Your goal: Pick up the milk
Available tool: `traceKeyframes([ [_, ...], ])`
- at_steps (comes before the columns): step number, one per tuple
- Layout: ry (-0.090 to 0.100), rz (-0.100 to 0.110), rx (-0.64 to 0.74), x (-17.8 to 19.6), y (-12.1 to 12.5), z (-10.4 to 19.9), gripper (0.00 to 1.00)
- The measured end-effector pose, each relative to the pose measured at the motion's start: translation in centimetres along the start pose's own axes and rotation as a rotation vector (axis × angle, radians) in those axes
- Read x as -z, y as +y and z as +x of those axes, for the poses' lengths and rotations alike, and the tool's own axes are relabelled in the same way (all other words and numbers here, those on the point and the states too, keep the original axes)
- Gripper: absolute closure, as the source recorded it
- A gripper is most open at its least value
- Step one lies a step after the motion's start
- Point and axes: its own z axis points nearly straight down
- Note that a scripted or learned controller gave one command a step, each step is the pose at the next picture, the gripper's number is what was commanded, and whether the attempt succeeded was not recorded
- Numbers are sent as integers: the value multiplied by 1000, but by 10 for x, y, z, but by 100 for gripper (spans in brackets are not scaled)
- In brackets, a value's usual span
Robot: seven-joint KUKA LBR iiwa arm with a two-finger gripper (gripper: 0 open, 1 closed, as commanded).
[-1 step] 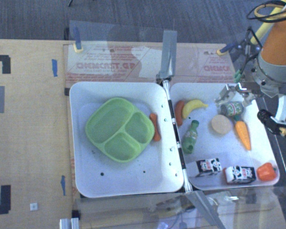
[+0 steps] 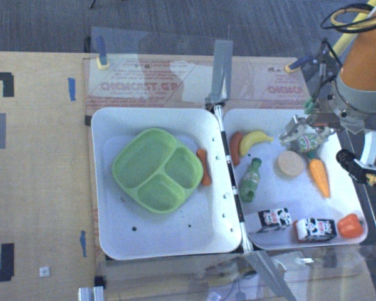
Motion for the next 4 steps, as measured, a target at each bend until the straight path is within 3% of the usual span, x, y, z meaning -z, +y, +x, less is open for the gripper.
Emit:
traceKeyframes([
  [1,0,2,-204,-36,14,29,0],
  [2,0,2,-295,-100,-49,9,0],
  [3,0,0,-297,-90,-48,8,100],
  [4,0,0,-298,-90,-48,8,0],
])
